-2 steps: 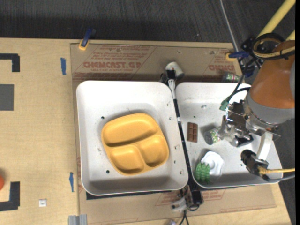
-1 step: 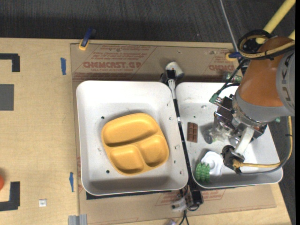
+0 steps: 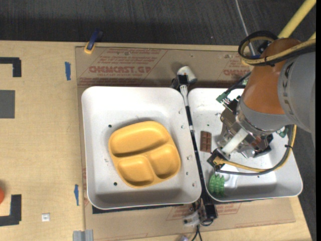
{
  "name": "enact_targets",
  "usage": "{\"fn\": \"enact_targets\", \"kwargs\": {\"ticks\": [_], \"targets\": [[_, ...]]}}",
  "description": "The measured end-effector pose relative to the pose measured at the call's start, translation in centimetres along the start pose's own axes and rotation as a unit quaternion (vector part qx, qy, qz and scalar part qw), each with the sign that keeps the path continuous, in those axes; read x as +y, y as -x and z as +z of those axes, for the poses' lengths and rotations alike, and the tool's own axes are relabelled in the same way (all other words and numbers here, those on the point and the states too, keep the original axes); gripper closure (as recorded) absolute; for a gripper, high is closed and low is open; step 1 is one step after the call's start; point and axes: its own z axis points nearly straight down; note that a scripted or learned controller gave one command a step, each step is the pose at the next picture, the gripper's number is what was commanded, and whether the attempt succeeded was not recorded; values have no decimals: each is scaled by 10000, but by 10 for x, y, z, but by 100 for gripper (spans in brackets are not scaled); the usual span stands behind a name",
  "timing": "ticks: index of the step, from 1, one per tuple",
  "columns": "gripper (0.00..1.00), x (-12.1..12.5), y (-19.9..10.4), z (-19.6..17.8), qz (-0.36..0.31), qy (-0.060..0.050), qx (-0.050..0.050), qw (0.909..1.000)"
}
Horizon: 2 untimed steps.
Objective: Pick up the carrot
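Grey orange-banded arm [image 3: 268, 92] over right shallow white bin [image 3: 206, 102] (fingers: cannot tell, hidden). Small brown ridged block [image 3: 205, 140] at the bin's 9 o'clock, green knobbly lump [image 3: 217, 184] at 7.

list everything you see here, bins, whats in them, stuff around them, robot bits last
bins: two, white, side by side on the bench, left bin and right bin
divided plate: one, yellow, in the left bin
small block: one, brown, in the right bin near its left wall
studded piece: one, green, in the near left corner of the right bin
cardboard sheet: one, brown with red print, under both bins
clip: one, blue and yellow, at the sheet's far left corner
tape marks: two, blue, left of the bins, far and near
red-orange thing: one, cut off by the left edge, cannot tell what
arm: one, grey with orange band, over the right bin
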Motion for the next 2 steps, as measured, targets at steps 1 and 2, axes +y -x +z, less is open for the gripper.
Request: {"fn": "enact_targets", "kwargs": {"ticks": [1, 2], "targets": [[100, -16, -13, 9, 1825, -5, -5, 9832], [100, -64, -53, 62, 2394, -10, -8, 9709]]}}
